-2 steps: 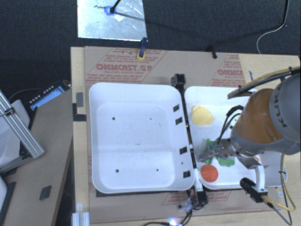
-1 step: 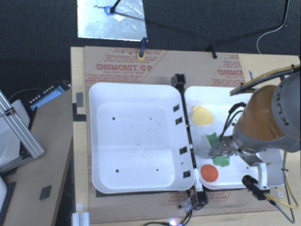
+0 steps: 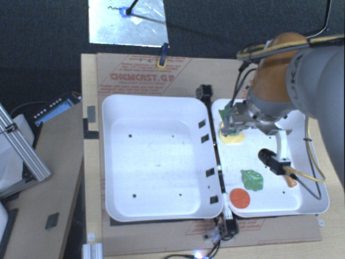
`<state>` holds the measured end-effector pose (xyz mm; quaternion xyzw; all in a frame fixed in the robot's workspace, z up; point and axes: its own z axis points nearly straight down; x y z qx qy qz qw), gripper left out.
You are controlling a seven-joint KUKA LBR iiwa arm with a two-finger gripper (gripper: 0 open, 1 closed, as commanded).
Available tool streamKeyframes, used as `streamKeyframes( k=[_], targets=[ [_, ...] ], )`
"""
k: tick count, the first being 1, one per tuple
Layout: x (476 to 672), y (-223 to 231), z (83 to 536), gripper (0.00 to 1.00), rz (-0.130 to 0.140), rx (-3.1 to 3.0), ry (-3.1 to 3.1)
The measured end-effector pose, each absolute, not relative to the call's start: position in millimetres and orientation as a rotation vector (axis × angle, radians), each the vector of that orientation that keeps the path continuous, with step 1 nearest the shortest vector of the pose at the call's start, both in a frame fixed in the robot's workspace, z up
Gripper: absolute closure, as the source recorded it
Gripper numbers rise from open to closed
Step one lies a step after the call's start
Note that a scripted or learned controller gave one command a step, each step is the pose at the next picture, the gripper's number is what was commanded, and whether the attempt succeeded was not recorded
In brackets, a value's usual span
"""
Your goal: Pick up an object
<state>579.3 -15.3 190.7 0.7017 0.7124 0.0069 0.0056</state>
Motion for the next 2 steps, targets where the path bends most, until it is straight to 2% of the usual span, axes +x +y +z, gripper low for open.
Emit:
streamKeyframes(
  k=[1,2],
  targets=[
    [628.3,-46,325,1.0,0.019,2.204,2.214],
    [642.7,50,341,1.0,0.01,2.206,2.234]
  ],
)
